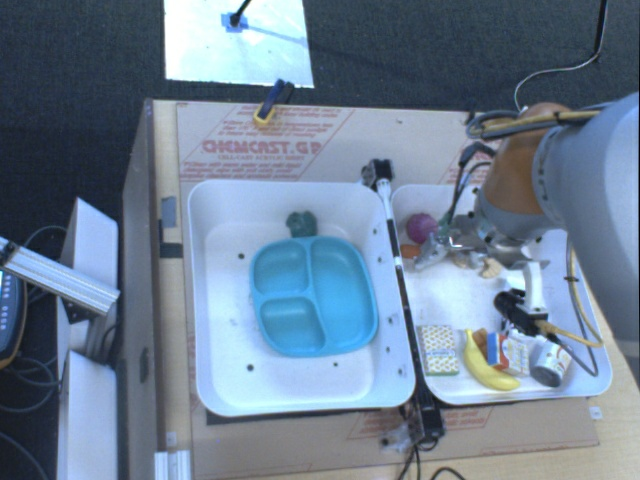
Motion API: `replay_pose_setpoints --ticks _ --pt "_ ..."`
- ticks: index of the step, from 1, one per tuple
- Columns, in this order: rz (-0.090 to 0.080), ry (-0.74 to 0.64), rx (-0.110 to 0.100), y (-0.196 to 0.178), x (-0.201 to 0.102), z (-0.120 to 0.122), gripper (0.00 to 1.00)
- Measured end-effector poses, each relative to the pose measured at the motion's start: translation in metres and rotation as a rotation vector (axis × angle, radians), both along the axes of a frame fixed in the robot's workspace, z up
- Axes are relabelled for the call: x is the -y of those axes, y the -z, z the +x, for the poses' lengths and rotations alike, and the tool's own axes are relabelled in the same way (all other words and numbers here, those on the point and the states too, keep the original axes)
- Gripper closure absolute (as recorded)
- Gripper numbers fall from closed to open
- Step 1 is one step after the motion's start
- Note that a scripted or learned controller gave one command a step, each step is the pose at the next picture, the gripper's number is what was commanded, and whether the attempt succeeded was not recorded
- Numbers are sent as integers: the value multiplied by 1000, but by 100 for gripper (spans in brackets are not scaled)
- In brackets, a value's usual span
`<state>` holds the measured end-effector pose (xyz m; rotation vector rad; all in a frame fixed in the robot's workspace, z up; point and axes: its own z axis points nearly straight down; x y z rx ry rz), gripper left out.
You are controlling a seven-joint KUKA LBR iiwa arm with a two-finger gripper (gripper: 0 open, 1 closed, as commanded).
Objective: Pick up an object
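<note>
Two shallow white bins side by side on a bench sheeted with protective film printed in red lettering. Left bin [215, 368]: a blue three-compartment tray [312, 296] lying flat near the centre, with a small dark green object [302, 224] touching its far edge. Right bin [590, 363]: a pink-purple ball [421, 226] near the far left corner; a small patterned box [438, 349] near the dividing wall; a banana [486, 365] just beside the box, curved along the near side; a small red-and-white packet [497, 349] beside the banana; a small grey can [548, 364] near the right corner, tilted. Grey arm with orange band [515, 173] entering from the right, over the far half of the right bin. Gripper [450, 250] low in the right bin, just beside the pink-purple ball, apart from the banana and box. Opening of the gripper: cannot tell, metal parts too cluttered to resolve. Nothing visibly lifted. A black fitting with cable [522, 311] below the wrist, above the packet. On the bench beyond the bins, a yellow-and-blue tool [272, 103].
</note>
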<state>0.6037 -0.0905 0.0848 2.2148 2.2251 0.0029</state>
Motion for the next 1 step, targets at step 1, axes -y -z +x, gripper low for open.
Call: replay_pose_setpoints --ticks 1 --pt "-1 0 0 0 -6 48 0"
